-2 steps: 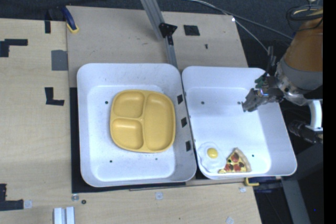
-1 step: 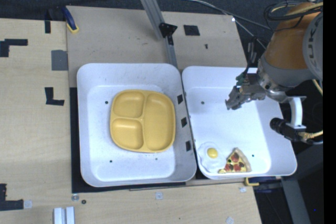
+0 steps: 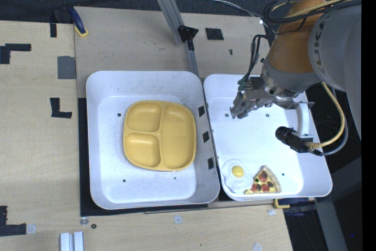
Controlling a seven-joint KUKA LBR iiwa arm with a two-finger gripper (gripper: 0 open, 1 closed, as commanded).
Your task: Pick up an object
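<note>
A yellow divided plate point(image 3: 159, 134) lies in the left bin point(image 3: 100, 97). In the right bin point(image 3: 305, 176), near its front edge, lie a toy fried egg point(image 3: 235, 172) and a toy pizza slice point(image 3: 264, 181), side by side. My gripper point(image 3: 239, 110) hangs over the back left part of the right bin, well behind the egg and the pizza slice. Nothing shows between its fingers.
A slanted metal pole point(image 3: 167, 0) rises from behind the bins. Black clips point(image 3: 203, 137) sit along the wall between the two bins. A black cable fitting point(image 3: 292, 139) on the arm hangs over the right bin's right side.
</note>
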